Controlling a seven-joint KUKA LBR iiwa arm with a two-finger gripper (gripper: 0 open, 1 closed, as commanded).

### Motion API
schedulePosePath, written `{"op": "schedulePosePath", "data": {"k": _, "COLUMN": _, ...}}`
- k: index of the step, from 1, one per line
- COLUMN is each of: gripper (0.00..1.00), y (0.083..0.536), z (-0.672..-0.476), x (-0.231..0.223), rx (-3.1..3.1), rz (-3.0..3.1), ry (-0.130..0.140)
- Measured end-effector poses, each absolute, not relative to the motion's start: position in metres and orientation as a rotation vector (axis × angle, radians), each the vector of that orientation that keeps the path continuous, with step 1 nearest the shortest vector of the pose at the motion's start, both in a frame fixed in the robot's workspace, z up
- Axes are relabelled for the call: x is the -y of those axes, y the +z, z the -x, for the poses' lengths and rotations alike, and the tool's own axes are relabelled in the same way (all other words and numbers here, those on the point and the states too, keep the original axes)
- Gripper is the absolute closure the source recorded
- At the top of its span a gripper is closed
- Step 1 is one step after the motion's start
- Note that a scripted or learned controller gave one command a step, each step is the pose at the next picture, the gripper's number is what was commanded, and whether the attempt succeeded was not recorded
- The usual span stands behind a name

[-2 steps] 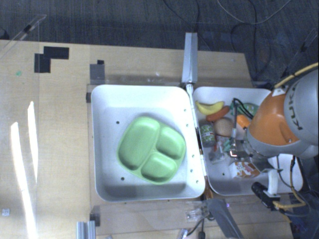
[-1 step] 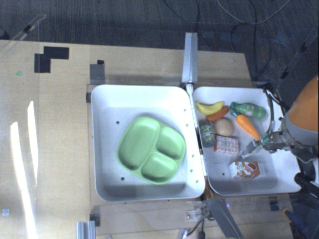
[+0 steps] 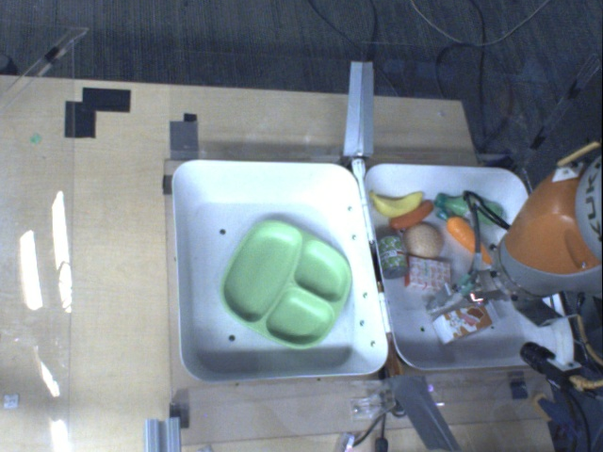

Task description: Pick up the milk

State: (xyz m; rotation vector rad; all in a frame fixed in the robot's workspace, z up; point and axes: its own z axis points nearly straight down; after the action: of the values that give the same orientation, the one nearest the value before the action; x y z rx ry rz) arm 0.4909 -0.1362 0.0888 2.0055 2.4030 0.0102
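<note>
Surface: pale wood surface [image 3: 104, 252] under a dark carpeted floor strip, bearing two white bins side by side.
Landmark: the metal divider rail [image 3: 359, 111] between the bins.
Left of rail: left bin [image 3: 198, 205] with a green sectioned tray [image 3: 287, 281] lying in its middle.
Just right of rail: right bin [image 3: 513, 188] crowded with a banana [image 3: 396, 201], a small green can [image 3: 391, 254], a brown egg-shaped thing [image 3: 424, 241], and a carrot [image 3: 460, 234].
Milk: seemingly the small white carton [image 3: 426, 273] lying flat near the rail; I can't be sure.
Pincer: pincer [image 3: 466, 295] low in the right bin beside a snack packet [image 3: 464, 320]; cannot tell its state.
Arm: grey-orange arm [image 3: 556, 234] farthest from the rail.
Progress: nothing lifted, as I judge it; grasp and raise remain.
</note>
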Motion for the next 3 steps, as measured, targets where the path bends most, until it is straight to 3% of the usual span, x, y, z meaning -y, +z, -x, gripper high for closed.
{"op": "schedulePosePath", "data": {"k": 1, "gripper": 1.00, "y": 0.101, "z": -0.494, "x": 0.135, "rx": -2.400, "rz": -1.999, "ry": 0.017}}
{"op": "schedulePosePath", "data": {"k": 2, "gripper": 0.00, "y": 0.101, "z": -0.494, "x": 0.135, "rx": -2.401, "rz": -1.999, "ry": 0.017}}
{"op": "schedulePosePath", "data": {"k": 3, "gripper": 0.00, "y": 0.104, "z": -0.488, "x": 0.123, "rx": -2.453, "rz": -1.957, "ry": 0.004}}
